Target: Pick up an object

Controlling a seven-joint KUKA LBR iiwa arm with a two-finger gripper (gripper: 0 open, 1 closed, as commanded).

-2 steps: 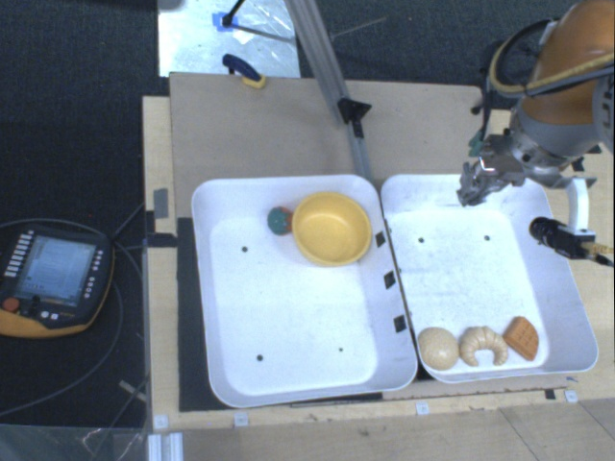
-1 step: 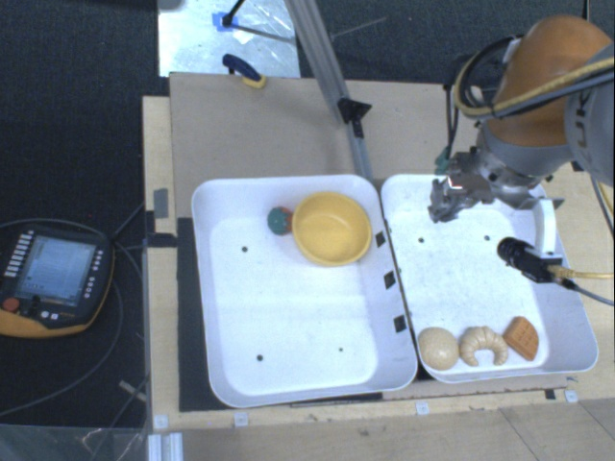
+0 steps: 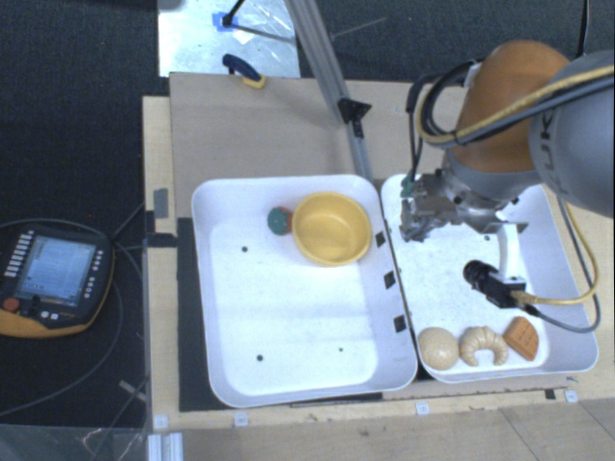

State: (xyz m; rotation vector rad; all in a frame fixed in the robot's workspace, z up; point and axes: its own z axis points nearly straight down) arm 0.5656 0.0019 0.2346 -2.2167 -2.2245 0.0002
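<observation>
Counter (image 3: 259, 133) carried two shallow white bins side by side. From where I stood, the arm (image 3: 538, 113), grey with its orange band, reached in from the right and hung over the upper part of the right bin (image 3: 577, 353).

The claw (image 3: 419, 221) sat low at the bin's upper-left corner, close to the wall shared with the left bin (image 3: 288, 353). Could not tell whether it stood wide or narrow; the wrist body covered it, and nothing could be made out in its grip. A black cylindrical fitting (image 3: 485, 282) with a yellow cable (image 3: 567, 301) hung off the arm, over the middle of the right bin.

Right bin, near edge: three pieces in a row. A pale round bread roll (image 3: 438, 347) at left, a croissant (image 3: 485, 344) just beside it in the middle, an orange-brown cracker-like piece (image 3: 522, 337) at right, leaning toward the bin wall. All three lay well apart from the claw.

Left bin, far side: a yellow bowl (image 3: 332, 229), upright, near the upper-right corner. A small dark green ball (image 3: 279, 220) touched or nearly touched the bowl's left rim.

Off the counter at left, on the dark floor, a handheld control pendant (image 3: 53, 277) lay with its screen lit. A metal pole (image 3: 322, 51) ran at a slant over the counter's far side.
</observation>
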